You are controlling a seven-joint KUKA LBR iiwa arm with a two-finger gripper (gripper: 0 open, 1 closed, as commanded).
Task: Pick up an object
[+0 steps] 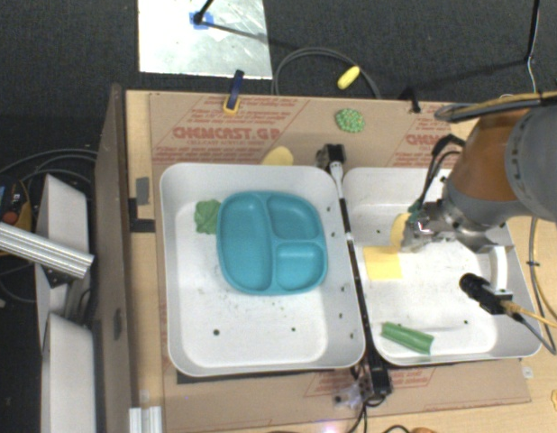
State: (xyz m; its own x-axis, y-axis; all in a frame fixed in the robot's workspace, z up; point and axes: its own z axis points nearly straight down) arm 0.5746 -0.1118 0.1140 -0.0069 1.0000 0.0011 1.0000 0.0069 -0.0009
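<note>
My gripper [417, 227] is down in the right bin [459, 332], near its back left part. A small rounded yellow object [398, 228] sits right against the gripper's left side; I cannot see whether it is between the fingers. A flat yellow square [382, 264] lies just in front of it on the bin floor. A green elongated piece [406, 336] rests near the bin's front edge.
The left bin [260, 341] holds a blue divided plate [269, 242] with a small green leafy item [206, 215] at its left. Behind the bins on the cardboard lie a yellow piece [278, 158] and a green round object [350, 120].
</note>
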